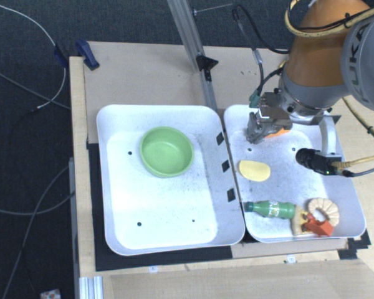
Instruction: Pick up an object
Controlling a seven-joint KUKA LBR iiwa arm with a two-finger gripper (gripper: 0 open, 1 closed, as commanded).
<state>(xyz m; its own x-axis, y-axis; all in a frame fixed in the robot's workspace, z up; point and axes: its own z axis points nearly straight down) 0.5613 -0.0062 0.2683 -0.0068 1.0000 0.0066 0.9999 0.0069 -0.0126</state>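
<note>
The end effector hangs low over the upper left part of the right bin, with something orange showing just beside it; whether it is wide, narrow or holding that, I cannot tell. The nearest clear target, a yellow oval piece, lies just below it in the frame, long axis running left to right, so the coming move is likely a short shift toward the frame's bottom
</note>
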